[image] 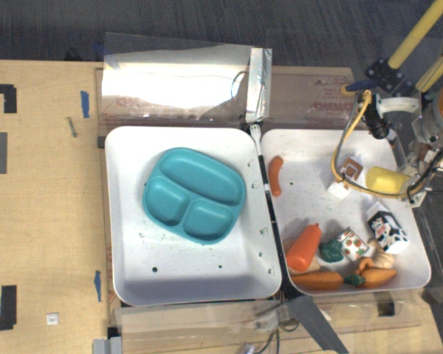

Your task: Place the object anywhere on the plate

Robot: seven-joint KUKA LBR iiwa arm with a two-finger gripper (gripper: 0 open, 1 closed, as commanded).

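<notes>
Nearest the camera, along the bottom wall of the right bin (pixel 421 271), lies a cluster of toy food: a long carrot (pixel 317 279) flat against the wall, an orange bottle-like piece (pixel 304 248) tilted just above it, a small dark green item (pixel 330 251) beside that, a white printed cube (pixel 351 244), and an orange-and-tan piece (pixel 375 273) touching the carrot's right end. A black-and-white patterned carton (pixel 386 228) sits a little up and to the right of them. Farther up, a small orange sausage (pixel 275 175) lies alone beside the bin's left wall, well apart from the rest. In the left bin (pixel 125 271) the teal plate (pixel 195 194), divided into three compartments, rests slightly tilted near the middle, nothing lying on it. At the right edge the claw (pixel 412 183) hangs over the right bin's upper right part, just beside a yellow object (pixel 385 179); the object seems to touch the claw's dark parts, but whether the claw is spread or closed, or has any grip on it, cannot be told, since the wrist and cables crowd that spot and the frame cuts it off. A small brown-and-white tag (pixel 350 172) sits just left of the yellow object. A yellow cable (pixel 351 135) loops down from the arm. Farthest away, a shiny foil sheet (pixel 177 83) lies on the desk (pixel 37 198) behind the left bin.
</notes>
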